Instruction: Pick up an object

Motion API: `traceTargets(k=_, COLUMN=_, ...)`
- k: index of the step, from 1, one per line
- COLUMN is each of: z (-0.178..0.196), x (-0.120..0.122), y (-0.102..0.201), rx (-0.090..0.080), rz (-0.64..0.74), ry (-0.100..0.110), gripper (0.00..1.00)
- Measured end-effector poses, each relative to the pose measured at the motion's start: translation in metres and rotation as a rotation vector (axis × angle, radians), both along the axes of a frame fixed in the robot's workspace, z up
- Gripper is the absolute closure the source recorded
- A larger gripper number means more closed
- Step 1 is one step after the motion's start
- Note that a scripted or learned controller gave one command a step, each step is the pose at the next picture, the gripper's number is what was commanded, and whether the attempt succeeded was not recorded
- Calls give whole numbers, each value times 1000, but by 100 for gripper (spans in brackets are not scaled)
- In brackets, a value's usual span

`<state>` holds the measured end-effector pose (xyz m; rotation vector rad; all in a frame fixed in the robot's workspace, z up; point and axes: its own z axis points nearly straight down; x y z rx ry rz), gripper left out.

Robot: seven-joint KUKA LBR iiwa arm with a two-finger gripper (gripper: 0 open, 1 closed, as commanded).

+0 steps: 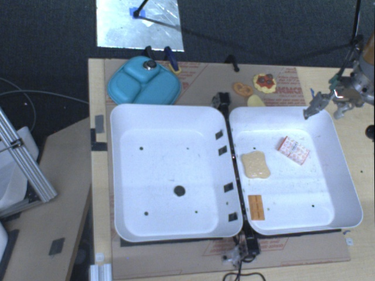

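Your likeliest target, the pink-and-white packet [293, 150], lies in the right bin [345, 174], tilted so its long axis runs from upper left to lower right. Just to the packet's lower left rests a tan, flat sponge-like piece [255, 164], apart from it, and further down from the packet, near the bin's left wall, sits an orange card [256, 207]. The end effector [330, 102] hangs up and to the right of the packet, over the bin's far rim, with nothing between its fingers; one finger [313, 106] juts toward the packet's side and another [342, 110] points down. They look spread, though the angle makes that hard to confirm. For you, the move ahead turns on one line: the packet lies down and to the left of the end effector, near but not beneath it, so the arm would have to travel inward over the bin and likely turn to close across the packet's short side. Left of the packet, the other bin [170, 127] holds a small dark disc [179, 191]. Beyond it on the desk [199, 75] sits a blue lidded tray [143, 82].
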<state>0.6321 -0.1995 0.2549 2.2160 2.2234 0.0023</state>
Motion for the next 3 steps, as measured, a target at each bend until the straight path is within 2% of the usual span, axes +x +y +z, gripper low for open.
traceTargets(k=1, z=-75, x=-10, y=135, rx=7, rz=12, ry=8, gripper=0)
traceTargets(k=2, z=-52, x=39, y=224, rx=5, rz=11, ry=-6, gripper=0)
traceTargets(k=3, z=-35, x=36, y=306, rx=6, rz=9, ry=-1, gripper=0)
